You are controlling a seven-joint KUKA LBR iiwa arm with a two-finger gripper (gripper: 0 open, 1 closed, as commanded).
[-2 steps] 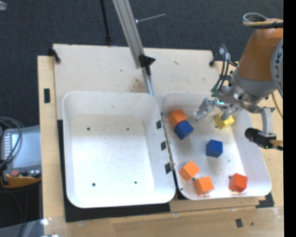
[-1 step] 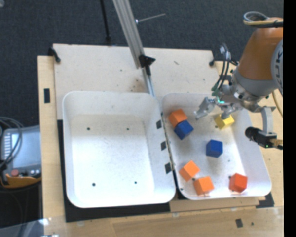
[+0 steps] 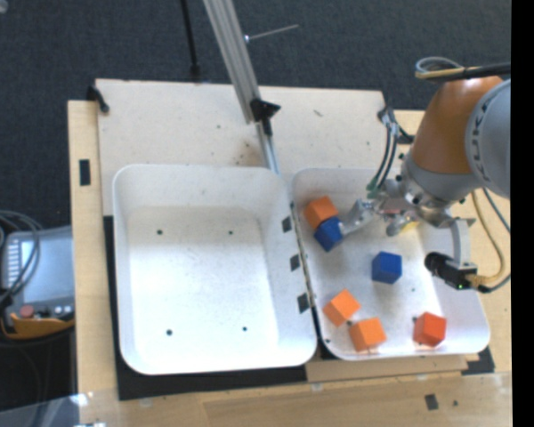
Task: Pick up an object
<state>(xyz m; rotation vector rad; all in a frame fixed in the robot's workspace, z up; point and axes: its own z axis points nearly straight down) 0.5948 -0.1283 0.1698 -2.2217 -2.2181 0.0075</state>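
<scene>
Right of frame centre, claw: the grey two-finger gripper [image 3: 367, 212] hung over the right-hand shallow white bin [image 3: 467, 341]; spread or pressed together could not be told.
Target bearing: the small blue cube [image 3: 328, 233] lay just left of and below it, touching the orange cube [image 3: 320, 211].
Obscured: fingertip outline blurred against the bin floor.

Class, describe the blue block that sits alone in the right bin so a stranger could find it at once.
Start at the right bin, the one holding all the blocks. Near its middle sits a blue block with bare white floor around it. The other blue block touches an orange block by the divider; this one touches nothing.
</scene>
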